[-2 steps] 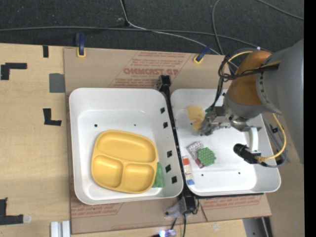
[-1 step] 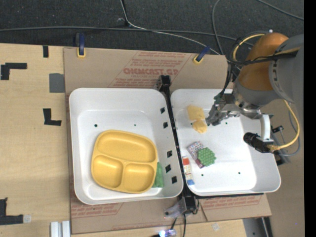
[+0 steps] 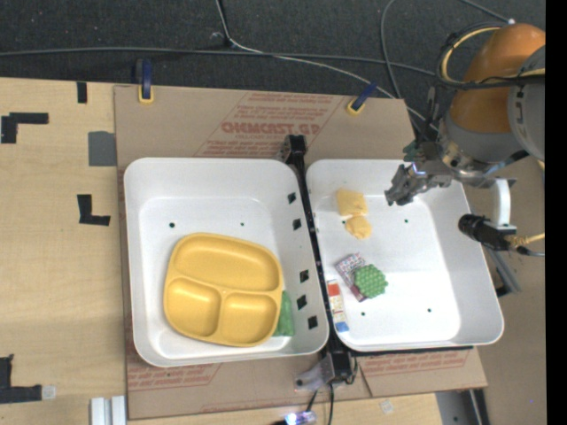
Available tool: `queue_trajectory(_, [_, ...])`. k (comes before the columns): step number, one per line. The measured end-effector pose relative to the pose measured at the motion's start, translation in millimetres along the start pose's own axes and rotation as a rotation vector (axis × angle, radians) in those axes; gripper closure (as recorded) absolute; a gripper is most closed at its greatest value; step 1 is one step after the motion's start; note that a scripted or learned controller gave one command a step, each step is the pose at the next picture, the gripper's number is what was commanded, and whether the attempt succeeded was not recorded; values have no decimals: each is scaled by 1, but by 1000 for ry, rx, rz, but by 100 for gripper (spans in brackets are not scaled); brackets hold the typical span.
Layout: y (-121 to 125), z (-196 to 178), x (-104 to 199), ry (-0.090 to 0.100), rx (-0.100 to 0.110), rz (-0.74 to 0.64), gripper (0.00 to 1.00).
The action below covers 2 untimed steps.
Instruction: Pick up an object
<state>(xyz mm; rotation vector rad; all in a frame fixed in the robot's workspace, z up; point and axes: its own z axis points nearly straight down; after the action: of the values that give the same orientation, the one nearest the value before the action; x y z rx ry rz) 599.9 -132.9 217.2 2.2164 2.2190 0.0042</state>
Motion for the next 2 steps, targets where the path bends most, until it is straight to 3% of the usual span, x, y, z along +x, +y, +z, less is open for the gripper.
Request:
queue_trajectory(1, [-3,-43,-2,1,2,0,100])
queue_trajectory(2, [-7,-45,46,3,6,-4,100])
